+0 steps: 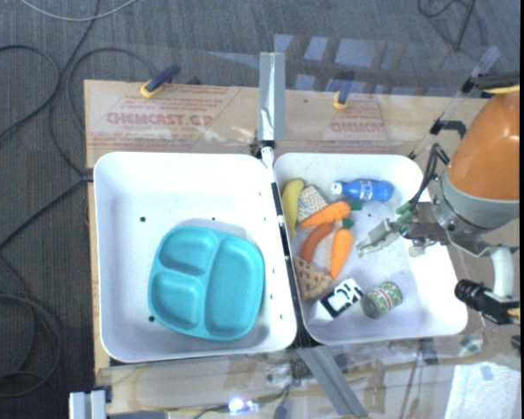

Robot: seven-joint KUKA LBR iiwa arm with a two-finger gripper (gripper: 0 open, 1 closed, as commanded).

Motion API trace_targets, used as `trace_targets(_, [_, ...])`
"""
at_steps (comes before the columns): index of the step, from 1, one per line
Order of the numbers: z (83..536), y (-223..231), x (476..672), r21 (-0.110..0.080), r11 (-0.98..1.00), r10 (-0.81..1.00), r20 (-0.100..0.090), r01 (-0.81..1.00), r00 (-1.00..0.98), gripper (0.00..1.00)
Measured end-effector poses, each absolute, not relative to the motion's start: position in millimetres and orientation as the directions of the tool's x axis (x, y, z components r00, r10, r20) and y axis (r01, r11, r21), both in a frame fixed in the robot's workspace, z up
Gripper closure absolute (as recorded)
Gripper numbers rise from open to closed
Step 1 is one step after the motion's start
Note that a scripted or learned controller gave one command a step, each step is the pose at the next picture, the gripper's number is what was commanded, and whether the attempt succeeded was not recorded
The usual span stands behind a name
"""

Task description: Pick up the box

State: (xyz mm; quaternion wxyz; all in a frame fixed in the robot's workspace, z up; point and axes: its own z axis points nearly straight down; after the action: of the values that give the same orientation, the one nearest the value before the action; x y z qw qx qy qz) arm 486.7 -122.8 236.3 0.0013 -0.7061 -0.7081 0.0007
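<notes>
The box is small, black and white, and lies near the front of the right bin, between a waffle-patterned piece and a small can. My gripper hangs over the middle right of that bin, up and to the right of the box and apart from it. It is open and its fingers point left with nothing between them. The grey arm with its orange band comes in from the right.
The right bin also holds a banana, three carrots, a blue bottle and a pale textured lump. A teal divided plate lies in the left bin. Bare bin floor shows at the front right.
</notes>
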Motion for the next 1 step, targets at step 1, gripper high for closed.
trace_targets(1, [89.6,-189.7,486.7,0.009,-0.006,1.000,-0.001,1.000,0.006,0.00])
